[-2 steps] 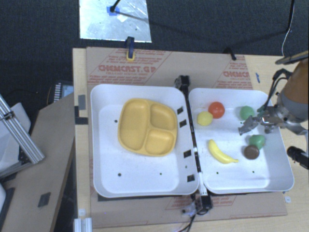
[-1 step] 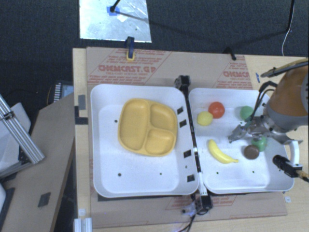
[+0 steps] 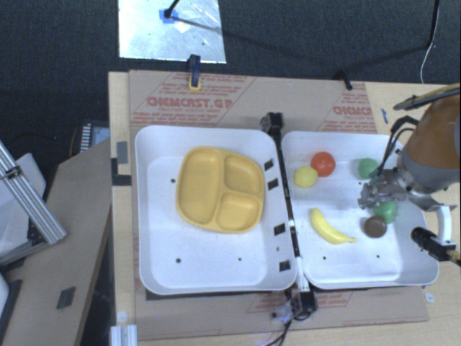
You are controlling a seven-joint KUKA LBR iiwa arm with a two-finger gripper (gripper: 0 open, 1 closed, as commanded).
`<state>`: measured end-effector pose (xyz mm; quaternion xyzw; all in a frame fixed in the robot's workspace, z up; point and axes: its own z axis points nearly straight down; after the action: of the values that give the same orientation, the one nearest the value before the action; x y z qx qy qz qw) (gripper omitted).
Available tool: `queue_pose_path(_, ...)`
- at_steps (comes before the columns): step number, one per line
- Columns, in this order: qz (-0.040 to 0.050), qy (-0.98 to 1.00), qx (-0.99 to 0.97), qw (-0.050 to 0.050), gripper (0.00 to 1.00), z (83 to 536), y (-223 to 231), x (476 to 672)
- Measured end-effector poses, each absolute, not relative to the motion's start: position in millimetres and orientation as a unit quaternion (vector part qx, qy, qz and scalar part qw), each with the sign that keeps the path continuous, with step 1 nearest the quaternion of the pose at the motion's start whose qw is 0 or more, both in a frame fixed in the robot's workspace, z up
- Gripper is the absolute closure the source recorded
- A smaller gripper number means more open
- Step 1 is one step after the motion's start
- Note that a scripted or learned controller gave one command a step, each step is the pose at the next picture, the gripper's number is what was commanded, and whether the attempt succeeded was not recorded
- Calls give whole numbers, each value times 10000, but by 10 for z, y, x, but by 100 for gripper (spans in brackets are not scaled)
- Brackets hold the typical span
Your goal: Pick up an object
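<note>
You can read red print on the brown cardboard sheet [image 3: 238,96] that lies under the two white bins. Behind the left bin [image 3: 155,215] it reads "CHEMCAST GP", though the last letters are blurred. Behind the right bin [image 3: 346,269] the same word "CHEMCAST" appears, partly cut off. Finer lines beneath each are too small to read.

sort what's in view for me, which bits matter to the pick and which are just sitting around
In play: gripper low in the right bin; green object beside it, brown object, green ball, banana, yellow ball, red ball.

Lying about: yellow divided plate in the left bin.
</note>
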<state>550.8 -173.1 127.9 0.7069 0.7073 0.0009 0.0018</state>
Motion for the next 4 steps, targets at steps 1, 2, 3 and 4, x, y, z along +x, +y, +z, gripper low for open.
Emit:
queue_pose_path(1,16,7086,7056,36,100,1834,-1761,5625)
queue_pose_path(2,19,7090,7052,39,100,2471,-1732,5645)
queue_pose_path(3,13,7090,7052,24,100,2774,-1735,5659)
queue_pose_path(4,5,7103,7039,-5,100,2588,-1257,5547)
